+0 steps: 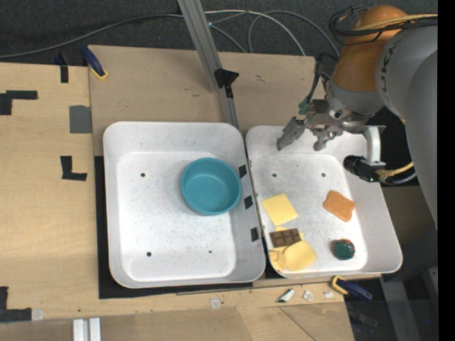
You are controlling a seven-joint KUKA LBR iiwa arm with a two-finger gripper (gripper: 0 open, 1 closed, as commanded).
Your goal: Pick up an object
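Two white bins sat side by side on the bench. The left bin [128, 190] held a blue bowl [210, 185], upright, near its middle. In the right bin [377, 240] lay several small things toward the near half: a yellow square [279, 209], a brown block [285, 238] just below it, and a pale yellow lump [295, 256] touching that block at the front wall. Further right were an orange piece [339, 205] and, nearer the front, a dark green and red item [343, 249]. The gripper [307, 136] hung over the bin's far edge, its fingers spread apart with nothing between them, well apart from every object.
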